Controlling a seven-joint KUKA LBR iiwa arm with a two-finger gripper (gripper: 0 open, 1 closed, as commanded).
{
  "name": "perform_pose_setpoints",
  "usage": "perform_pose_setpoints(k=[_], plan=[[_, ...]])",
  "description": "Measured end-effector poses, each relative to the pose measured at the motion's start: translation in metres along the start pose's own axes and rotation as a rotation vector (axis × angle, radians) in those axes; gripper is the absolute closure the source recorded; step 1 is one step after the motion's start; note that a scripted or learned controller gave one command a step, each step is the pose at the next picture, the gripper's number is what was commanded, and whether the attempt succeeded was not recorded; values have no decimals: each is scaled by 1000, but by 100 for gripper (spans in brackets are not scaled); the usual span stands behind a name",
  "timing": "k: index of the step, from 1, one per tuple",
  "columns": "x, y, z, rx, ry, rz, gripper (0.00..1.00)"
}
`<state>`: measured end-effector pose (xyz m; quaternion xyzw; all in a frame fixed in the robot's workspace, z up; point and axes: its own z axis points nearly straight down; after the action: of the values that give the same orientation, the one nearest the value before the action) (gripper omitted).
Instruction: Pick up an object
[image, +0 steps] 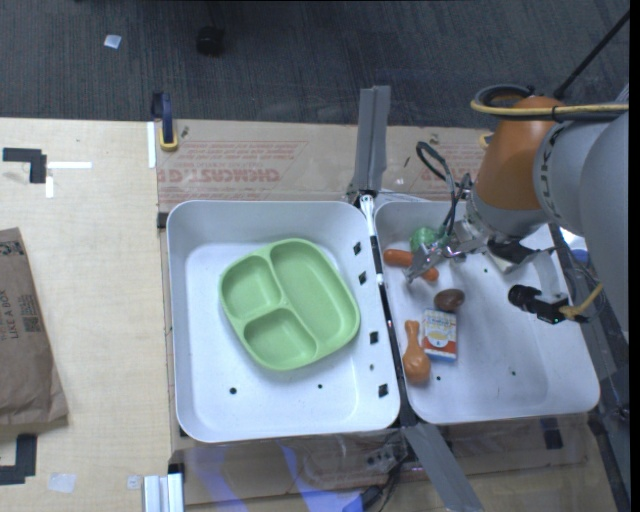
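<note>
Green divided plate (289, 303) in left bin (200, 400). Gripper (437, 256) at right bin's (520, 390) 11 o'clock, near carrot (398, 257); grip state unclear. Small carton's (439, 334) label unreadable.

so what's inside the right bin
The right bin holds a carrot, something green, a brown lump, a small carton and an orange drumstick-shaped toy. The gripper and arm cover the far corner.

I see my grey arm (590, 150) reaching in from the right, orange band above the wrist, gripper (438, 256) lowered and angled leftward.
</note>
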<state>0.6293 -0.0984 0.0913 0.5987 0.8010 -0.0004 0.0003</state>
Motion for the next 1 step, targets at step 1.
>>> perform_pose_setpoints(k=[1], plan=[[-12,25,1,9,4,-107,0]])
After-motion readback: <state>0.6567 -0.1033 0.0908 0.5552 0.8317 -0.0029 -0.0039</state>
